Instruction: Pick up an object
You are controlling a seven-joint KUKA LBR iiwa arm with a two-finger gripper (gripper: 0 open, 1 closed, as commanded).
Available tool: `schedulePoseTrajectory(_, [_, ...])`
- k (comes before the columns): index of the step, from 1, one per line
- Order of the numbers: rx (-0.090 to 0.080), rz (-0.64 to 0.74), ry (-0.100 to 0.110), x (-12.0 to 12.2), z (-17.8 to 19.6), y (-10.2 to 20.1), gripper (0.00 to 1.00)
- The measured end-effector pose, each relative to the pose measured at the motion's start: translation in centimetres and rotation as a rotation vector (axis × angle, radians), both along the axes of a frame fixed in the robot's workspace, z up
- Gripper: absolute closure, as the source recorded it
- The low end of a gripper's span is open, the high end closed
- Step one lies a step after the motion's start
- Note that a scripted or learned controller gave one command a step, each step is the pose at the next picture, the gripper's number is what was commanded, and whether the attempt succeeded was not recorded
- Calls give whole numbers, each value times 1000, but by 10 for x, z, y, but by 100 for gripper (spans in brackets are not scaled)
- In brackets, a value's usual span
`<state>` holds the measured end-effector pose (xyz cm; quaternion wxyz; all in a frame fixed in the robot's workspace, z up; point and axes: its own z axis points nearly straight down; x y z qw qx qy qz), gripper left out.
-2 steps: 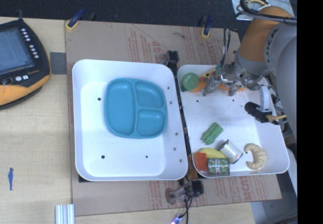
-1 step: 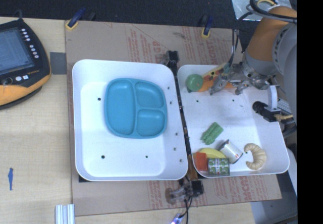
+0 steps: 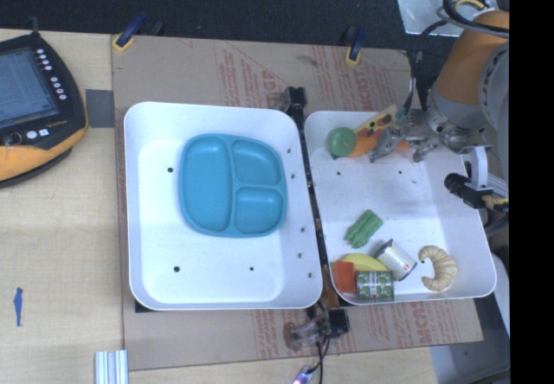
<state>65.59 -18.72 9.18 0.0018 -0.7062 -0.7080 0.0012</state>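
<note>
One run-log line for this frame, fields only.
gripper: far end of right bin | beside: orange toy, green ball | left bin: blue divided plate | grasp: unconfirmed

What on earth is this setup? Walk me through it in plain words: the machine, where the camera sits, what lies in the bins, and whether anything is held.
One camera looks down at a slant on a bench. The grey and orange robot arm reaches in from the right; its gripper is over the far end of the right bin, beside a green ball. Nothing is visibly held. That bin also holds a green block, a croissant and a small can. The left bin holds a blue divided plate. A control tablet lies at left.
</note>
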Motion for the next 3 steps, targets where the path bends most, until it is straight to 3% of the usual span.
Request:
schedulePoseTrajectory(1, [-1,0,-4,1,0,-12,0])
schedulePoseTrajectory(2, [0,2,3,0,-1,32,0])
schedulePoseTrajectory(3, [0,4,4,0,10,31,100])
